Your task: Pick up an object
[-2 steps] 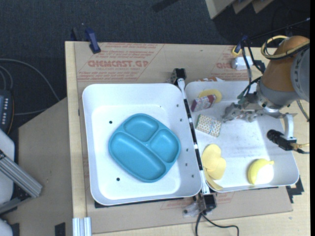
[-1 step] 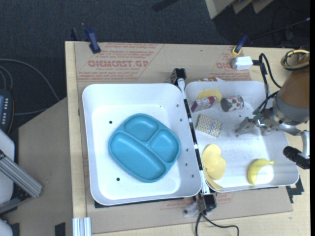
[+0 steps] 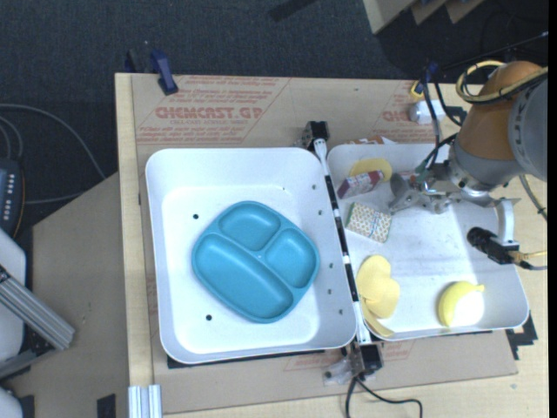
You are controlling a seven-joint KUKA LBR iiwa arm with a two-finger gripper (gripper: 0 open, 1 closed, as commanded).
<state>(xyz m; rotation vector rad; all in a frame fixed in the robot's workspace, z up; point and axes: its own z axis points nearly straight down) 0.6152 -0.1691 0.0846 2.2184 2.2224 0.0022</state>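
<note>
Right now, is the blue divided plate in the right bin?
No. The blue divided plate lies in the left bin; the right bin holds the yellow pieces, with the gripper above it.

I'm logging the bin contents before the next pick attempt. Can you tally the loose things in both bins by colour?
Blue: 1, the divided plate in the left bin
Yellow: 3, one at the right bin's far edge, one by the divider, one near the front
White patterned: 1, a small square packet
Total: 5

Divided plate (image 3: 253, 260) in left bin (image 3: 165, 174); patterned pouch (image 3: 369, 222) in right bin (image 3: 513, 296).
</note>
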